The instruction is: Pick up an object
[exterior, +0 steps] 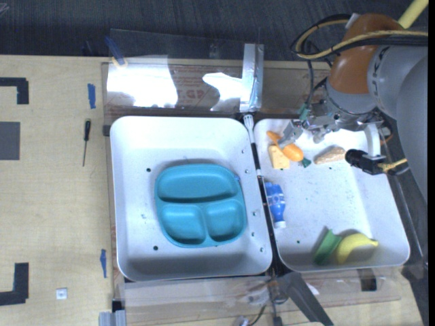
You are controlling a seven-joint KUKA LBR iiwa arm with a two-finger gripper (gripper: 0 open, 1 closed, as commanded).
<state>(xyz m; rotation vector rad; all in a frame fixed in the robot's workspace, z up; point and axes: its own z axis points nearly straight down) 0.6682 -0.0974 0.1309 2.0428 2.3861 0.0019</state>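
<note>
Gripper low at right bin's far left corner, beside orange carrot; finger state impossible to tell.

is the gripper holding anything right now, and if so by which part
It cannot be told. The gripper is low at the right bin's far left corner, just above the orange piece, but no object shows between its fingers.

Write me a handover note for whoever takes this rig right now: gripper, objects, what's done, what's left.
Gripper: low at the far left corner of the right bin, close over the orange piece; finger state unclear, nothing visibly held.
Right bin: yellow wedge and tan piece nearby, blue tube at the left wall, yellow-green item at the near edge.
Left bin: blue divided tray.
Done: nothing lifted. Left: grasp and lift one object.
</note>
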